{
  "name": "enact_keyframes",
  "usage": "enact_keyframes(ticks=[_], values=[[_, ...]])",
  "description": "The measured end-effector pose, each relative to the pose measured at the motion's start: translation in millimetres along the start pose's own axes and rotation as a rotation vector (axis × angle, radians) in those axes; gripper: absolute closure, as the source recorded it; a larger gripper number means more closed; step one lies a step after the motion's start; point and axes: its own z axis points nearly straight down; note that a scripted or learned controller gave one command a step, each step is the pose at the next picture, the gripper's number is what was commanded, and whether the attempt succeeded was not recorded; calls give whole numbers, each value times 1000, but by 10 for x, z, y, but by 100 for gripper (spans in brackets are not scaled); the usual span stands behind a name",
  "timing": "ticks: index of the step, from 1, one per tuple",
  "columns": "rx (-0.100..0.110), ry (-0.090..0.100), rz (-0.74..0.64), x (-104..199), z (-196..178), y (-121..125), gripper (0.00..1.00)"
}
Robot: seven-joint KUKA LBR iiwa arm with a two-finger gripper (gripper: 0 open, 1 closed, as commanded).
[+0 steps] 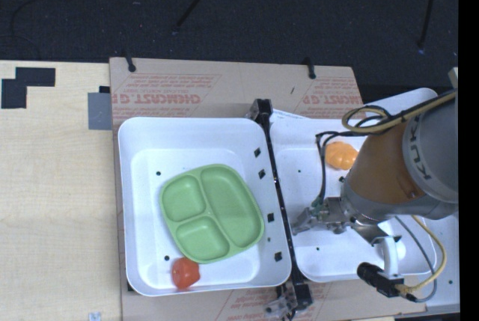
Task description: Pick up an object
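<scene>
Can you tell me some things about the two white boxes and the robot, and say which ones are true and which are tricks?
1. A green divided plate lies in the left bin. True.
2. The green plate has five compartments. False: it has three.
3. A small red object sits near the front edge of the left bin, beside the plate. True.
4. The orange object lies on the green plate. False: it is in the right bin, near its back, next to the arm.
5. The arm hangs over the left bin. False: it is over the right bin.
</scene>
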Motion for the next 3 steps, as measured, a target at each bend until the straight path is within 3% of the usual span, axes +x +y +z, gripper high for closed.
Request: enact_keyframes(ticks=[1, 3], values=[[-2, 0, 7, -15, -119, 6, 100], [-6, -2, -1, -73, -1207, -2, 100]])
